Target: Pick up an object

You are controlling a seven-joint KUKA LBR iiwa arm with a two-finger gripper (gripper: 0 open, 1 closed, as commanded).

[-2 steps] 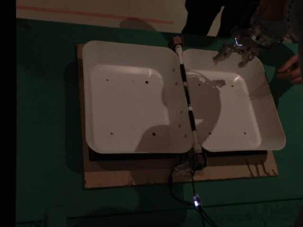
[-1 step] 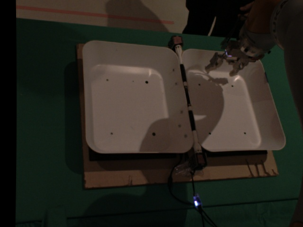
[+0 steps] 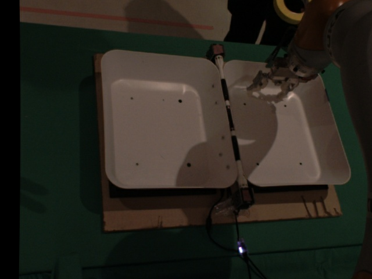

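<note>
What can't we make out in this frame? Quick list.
- Hand, camera view: dim light and blur over the right bin hide whether it grips anything.
- Dark specks in the left bin, camera view: too small to tell whether marks or holes.
- Yellow tape roll, camera view: partly cut off by the top edge and the arm.
- Arm, camera view: cut off by the right edge.

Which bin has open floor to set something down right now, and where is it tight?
The left bin shows bare white floor from its left wall across to the divider bar. The right bin is bare along its near half. Its far end is crowded: the gripper hangs over it there, with the arm coming in from the right.
</note>
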